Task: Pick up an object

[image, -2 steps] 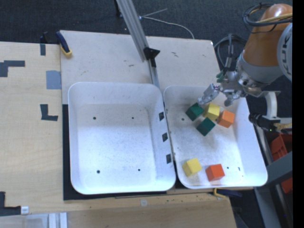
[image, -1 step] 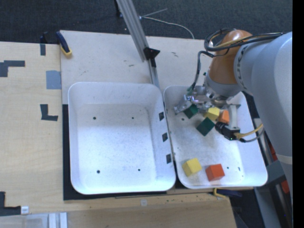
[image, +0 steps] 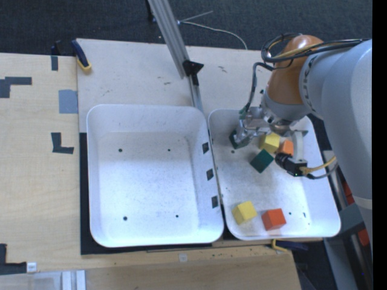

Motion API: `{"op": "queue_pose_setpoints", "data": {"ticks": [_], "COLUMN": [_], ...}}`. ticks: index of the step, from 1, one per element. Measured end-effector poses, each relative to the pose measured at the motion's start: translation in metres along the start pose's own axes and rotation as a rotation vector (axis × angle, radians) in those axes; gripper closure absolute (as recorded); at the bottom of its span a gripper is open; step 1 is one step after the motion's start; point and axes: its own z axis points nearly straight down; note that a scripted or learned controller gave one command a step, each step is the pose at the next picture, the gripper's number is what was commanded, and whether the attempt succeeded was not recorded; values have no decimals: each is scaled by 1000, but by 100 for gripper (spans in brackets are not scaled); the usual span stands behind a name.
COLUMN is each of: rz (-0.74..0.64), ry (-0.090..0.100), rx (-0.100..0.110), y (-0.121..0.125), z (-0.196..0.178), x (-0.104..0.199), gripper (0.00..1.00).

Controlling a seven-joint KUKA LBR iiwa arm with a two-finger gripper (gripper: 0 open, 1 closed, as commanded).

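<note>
The right bin [image: 314, 219] holds several small blocks. A yellow block [image: 246, 211] and an orange block [image: 273, 219] lie near its front edge. A dark green block [image: 262, 161] sits in the middle, with another yellow block [image: 270, 142] and a small orange piece [image: 288, 147] just behind it. My gripper [image: 239, 137] is low in the bin's back left part, just left of the upper yellow block and the green block. Nothing shows held in it.
The left bin [image: 103, 174] stands beside the right one, sharing a raised rim between them. A metal pole [image: 172, 32] slants down to the bench behind the bins. A black cable [image: 293, 165] loops off the wrist over the right bin.
</note>
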Motion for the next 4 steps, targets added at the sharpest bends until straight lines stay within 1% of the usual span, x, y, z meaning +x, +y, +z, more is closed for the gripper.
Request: {"op": "queue_pose_setpoints", "data": {"ticks": [1, 2, 3, 4], "rz": [0, 1, 1, -1], "ry": [0, -1, -2, -3], "rx": [0, -8, -6, -13], "y": [0, 25, 27, 34], "z": [0, 13, 15, 19], "x": [0, 0, 0, -3], "gripper": [0, 0, 0, 0]}}
